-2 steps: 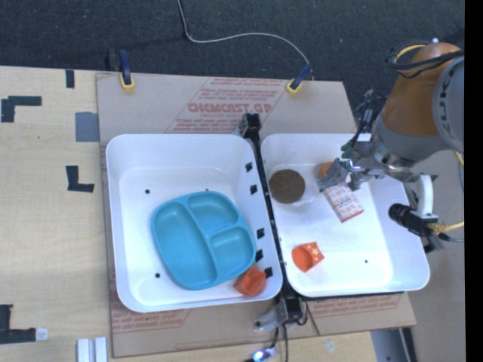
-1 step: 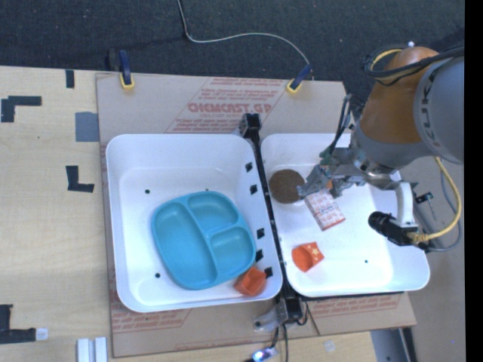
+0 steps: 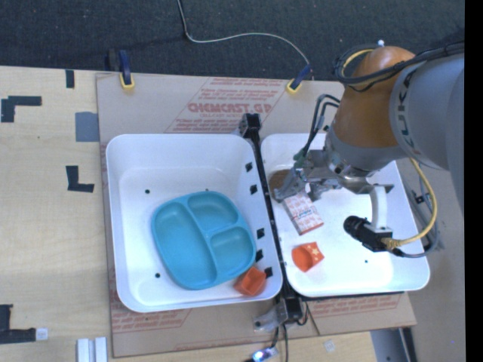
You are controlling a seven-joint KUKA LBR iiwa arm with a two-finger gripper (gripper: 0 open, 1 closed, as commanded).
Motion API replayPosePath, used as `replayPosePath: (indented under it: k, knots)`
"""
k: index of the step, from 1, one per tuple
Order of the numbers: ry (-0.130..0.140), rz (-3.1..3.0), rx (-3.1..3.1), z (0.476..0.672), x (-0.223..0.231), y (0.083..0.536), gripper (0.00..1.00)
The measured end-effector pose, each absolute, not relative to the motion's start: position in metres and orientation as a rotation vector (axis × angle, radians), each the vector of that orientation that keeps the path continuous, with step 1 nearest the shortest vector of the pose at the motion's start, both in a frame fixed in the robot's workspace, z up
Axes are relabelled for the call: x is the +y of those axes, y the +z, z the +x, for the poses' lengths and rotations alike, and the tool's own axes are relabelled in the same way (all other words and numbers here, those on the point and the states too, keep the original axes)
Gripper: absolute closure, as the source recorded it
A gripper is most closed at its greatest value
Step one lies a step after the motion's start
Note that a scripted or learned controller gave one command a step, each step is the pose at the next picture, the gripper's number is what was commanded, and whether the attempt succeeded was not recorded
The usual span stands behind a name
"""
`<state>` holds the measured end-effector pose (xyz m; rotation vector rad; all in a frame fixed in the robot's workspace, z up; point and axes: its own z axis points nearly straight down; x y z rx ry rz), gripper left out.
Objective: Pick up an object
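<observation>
since the gripper (image 3: 296,187) sits low over the packet (image 3: 304,214), a grasp seems intended; finger state: cannot tell.

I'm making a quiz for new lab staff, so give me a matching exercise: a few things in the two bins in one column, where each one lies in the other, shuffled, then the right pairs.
Things:
1. blue divided plate
2. orange piece beside the plate
3. orange piece by itself
4. red-and-white packet

Places:
A. right bin, just below the gripper
B. left bin, its near right corner
C. left bin, across the middle
D. right bin, toward the near left, below the packet

Pairs: 1-C, 2-B, 3-D, 4-A
</observation>
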<state>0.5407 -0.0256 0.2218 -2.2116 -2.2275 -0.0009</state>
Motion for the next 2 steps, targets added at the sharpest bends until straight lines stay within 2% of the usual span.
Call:
replayPosePath:
  k: [1, 2]
  knots:
    - [0.002, -2.211, -2.226, 0.524, 0.03, 0.216, 1.0]
    - [0.0, -2.21, -2.228, 0.523, 0.092, 0.22, 1.0]
